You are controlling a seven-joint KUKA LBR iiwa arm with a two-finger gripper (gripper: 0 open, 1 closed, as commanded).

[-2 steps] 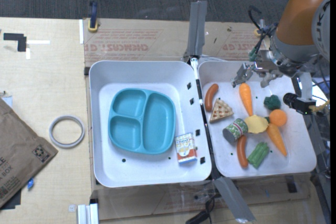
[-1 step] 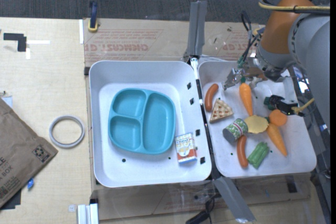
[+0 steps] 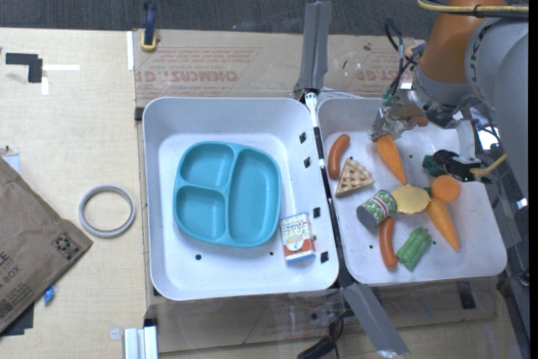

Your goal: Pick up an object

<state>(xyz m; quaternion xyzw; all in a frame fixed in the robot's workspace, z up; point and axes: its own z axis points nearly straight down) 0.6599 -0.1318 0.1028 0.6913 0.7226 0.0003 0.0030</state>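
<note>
My gripper [image 3: 392, 124] hangs low over the far left part of the right bin [image 3: 479, 261], right at the upper end of an orange carrot [image 3: 392, 161]. I cannot make out whether it touches the carrot. Around the carrot lie a red sausage [image 3: 338, 155], a waffle wedge [image 3: 354, 178], a small can [image 3: 377, 208], a yellow piece [image 3: 410, 199], an orange ball [image 3: 445, 188], a second carrot [image 3: 443, 224], another sausage [image 3: 387, 242], a green piece [image 3: 413, 248] and a dark green item [image 3: 445, 163].
The left bin [image 3: 160, 181] holds a blue divided plate [image 3: 229, 193] and a small carton [image 3: 298, 236]. A tape ring [image 3: 107, 209] and a cardboard box [image 3: 29, 252] lie on the bench to the left. A grey divider post [image 3: 314, 46] stands between the bins.
</note>
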